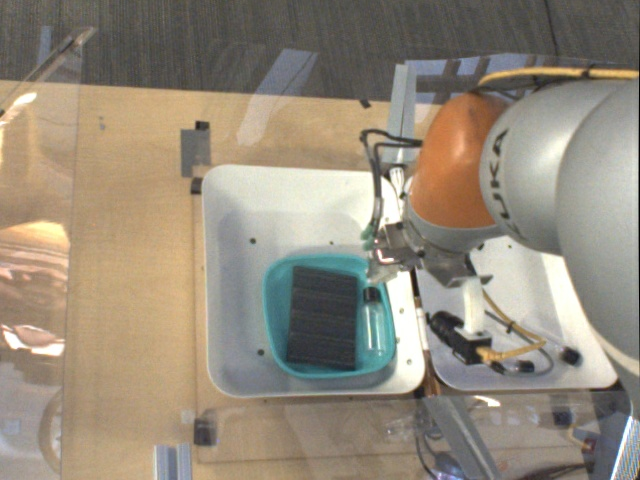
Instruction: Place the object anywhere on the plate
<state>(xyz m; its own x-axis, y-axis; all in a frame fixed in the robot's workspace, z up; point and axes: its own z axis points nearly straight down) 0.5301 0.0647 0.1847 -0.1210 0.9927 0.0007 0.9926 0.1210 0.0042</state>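
A teal plate (278, 278) with rounded corners lies in the left bin (235, 228), towards its front right. A dark grey ridged rectangular block (323, 318) rests flat on the plate, covering most of its middle. My gripper (380, 264) hangs over the plate's right rim, at the wall between the two bins, just right of the block's upper corner. The orange wrist band and grey arm rise behind it and hide its upper part. Nothing shows between the gripper and the block.
The right bin (545, 298) is largely covered by the arm. White bin floor (290, 203) lies bare behind the plate. Wooden bench surrounds both bins, with small brackets at the left bin's corners.
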